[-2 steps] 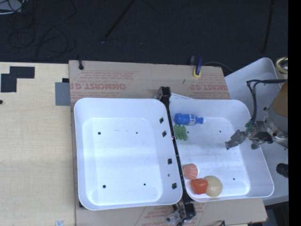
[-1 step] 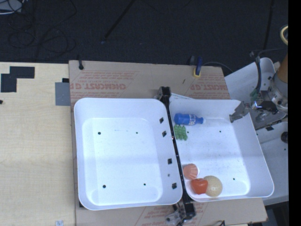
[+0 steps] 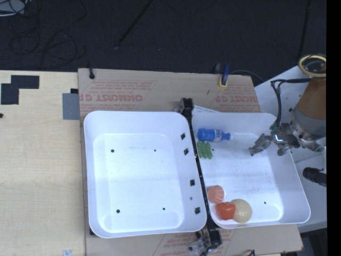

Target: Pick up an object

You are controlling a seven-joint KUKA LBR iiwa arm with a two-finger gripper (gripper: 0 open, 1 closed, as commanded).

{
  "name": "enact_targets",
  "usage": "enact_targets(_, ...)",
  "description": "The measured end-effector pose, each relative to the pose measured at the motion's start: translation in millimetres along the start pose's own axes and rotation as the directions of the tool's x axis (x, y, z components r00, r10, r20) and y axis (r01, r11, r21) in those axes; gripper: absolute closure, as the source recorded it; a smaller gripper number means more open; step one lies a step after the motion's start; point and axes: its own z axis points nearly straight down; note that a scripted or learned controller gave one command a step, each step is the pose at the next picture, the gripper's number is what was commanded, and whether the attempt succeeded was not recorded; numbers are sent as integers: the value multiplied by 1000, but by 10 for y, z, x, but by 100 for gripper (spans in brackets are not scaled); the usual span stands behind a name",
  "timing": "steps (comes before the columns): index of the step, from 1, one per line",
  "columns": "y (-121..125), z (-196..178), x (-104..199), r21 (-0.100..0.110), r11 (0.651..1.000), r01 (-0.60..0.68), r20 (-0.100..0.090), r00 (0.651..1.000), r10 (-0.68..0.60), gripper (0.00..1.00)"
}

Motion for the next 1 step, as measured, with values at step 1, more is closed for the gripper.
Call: enact_targets(1, 375, -268, 366, -10, 1000, 4, 2, 1000, -4, 0)
